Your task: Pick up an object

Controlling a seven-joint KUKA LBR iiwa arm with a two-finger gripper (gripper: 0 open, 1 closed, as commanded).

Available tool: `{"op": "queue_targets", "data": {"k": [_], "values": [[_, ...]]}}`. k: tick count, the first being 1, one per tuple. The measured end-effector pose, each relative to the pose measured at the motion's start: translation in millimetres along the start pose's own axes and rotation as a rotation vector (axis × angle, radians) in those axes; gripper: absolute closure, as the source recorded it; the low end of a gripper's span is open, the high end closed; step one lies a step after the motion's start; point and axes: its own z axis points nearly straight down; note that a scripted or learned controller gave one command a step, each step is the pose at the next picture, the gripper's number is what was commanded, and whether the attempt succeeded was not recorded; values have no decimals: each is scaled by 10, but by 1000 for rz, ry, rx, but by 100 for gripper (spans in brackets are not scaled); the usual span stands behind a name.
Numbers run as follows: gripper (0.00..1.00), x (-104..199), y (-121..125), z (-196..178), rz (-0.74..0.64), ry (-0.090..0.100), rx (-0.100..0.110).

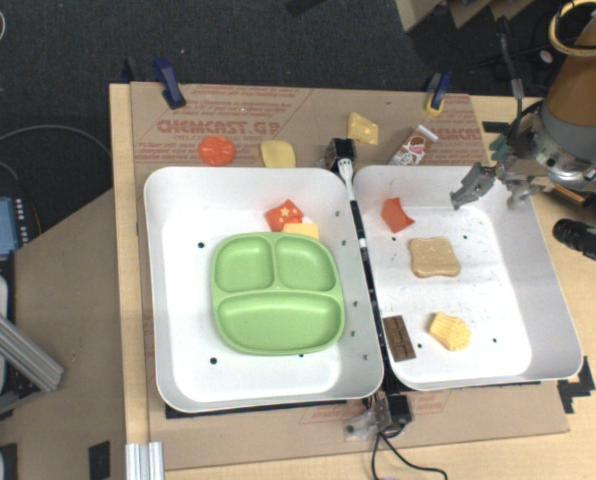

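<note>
- Nearest me, a brown bar [398,337] and a yellow chunk [449,331] lie at the front of the right bin [538,358].
- Green divided plate [276,293] fills the left bin [173,298]; a red block [285,214] and a yellow piece [302,231] peek out behind it, partly hidden.
- Toast [434,258] and a red wedge [396,214] sit mid-bin.
- Gripper [490,182] hangs over the right bin's far edge, spread, pinching nothing.

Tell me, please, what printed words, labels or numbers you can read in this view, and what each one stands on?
"CHEMCAST GP", red print on the brown board beneath the bins, behind the left bin.
Smaller red lines above it: too blurred to read.
Small packet behind the right bin: red and white print, too small to read.
</note>
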Motion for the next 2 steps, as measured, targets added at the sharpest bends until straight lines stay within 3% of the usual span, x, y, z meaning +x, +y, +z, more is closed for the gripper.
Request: {"op": "queue_targets", "data": {"k": [1,2], "values": [[0,116,-197,1022,1,4,10],[0,485,-273,1193,-3,-5,-5]]}}
